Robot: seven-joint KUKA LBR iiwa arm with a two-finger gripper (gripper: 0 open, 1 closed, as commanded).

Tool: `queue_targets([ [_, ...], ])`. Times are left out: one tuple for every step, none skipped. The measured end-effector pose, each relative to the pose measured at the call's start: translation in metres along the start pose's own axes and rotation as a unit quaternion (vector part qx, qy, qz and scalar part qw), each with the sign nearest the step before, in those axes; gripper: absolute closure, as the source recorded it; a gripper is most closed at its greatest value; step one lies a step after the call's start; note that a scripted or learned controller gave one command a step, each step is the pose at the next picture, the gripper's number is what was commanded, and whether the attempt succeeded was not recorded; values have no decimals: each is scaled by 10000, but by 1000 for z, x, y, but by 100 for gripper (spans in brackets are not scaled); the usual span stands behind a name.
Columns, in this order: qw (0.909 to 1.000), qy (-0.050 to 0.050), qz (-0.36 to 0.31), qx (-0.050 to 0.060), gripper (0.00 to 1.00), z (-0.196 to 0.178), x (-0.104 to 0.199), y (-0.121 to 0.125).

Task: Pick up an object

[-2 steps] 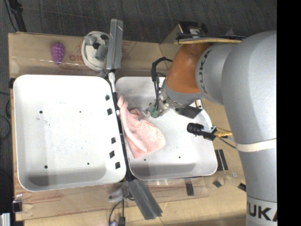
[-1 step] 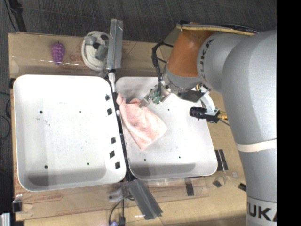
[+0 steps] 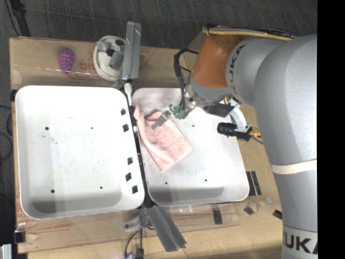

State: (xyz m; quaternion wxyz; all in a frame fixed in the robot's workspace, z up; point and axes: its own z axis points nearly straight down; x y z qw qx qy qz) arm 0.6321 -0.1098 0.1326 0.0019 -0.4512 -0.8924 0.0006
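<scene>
A pink cloth lies crumpled in the right bin, against its left wall. My gripper hangs over the cloth's upper end, low and apparently touching the fabric. The grey arm with its orange band reaches in from the right and covers the bin's far right corner. I cannot see any of the cloth lifted off the bin floor.
The left bin sits beside the right one, with a ridge and black clips between them. A purple grape-like toy and a white coiled item rest on the bench behind the left bin. A grey bracket stands at the back.
</scene>
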Motion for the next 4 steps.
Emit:
queue_targets([
  [9999,6,162,8,0,43,-15,-76],
  [9994,-6,-340,-6,0,42,-35,-28],
  [9994,-6,-340,-5,0,42,-35,-29],
  [9994,-6,-340,-5,0,42,-35,-29],
])
